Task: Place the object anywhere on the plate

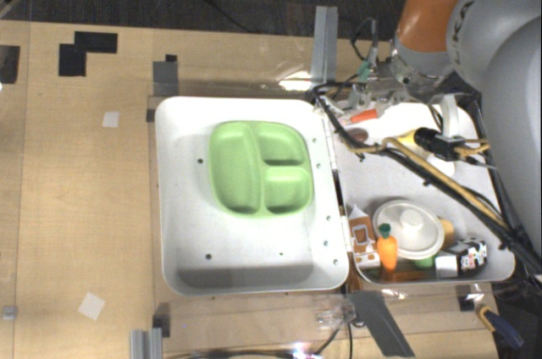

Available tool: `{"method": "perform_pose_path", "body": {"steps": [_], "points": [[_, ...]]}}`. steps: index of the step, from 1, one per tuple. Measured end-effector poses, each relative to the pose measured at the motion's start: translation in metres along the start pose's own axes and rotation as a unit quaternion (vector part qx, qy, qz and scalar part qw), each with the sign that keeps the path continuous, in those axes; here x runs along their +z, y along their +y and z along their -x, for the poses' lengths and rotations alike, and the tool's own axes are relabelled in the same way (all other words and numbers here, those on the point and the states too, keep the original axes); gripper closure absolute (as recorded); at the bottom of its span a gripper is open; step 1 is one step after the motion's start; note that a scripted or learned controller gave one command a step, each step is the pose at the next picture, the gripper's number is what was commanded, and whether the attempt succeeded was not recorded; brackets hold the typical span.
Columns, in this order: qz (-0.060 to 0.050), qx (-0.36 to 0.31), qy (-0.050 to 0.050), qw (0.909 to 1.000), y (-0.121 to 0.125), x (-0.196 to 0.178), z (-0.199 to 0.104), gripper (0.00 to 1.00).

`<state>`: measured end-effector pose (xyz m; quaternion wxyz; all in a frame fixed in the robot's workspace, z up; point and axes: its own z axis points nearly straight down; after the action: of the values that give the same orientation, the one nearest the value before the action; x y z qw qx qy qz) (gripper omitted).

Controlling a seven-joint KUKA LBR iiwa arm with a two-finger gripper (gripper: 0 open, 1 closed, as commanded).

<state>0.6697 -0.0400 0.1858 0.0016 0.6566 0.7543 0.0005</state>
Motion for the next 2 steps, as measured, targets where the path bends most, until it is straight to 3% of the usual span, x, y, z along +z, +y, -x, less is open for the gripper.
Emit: {"method": "perform_pose_path", "body": {"steps": [1, 2], "points": [[0.006, -0.077, -0.003, 0.997, -0.025, -0.012, -0.046, 1.0], [0.0, 0.107, 0.001, 0.9942, 0.012, 0.0, -0.094, 1.0]]}}
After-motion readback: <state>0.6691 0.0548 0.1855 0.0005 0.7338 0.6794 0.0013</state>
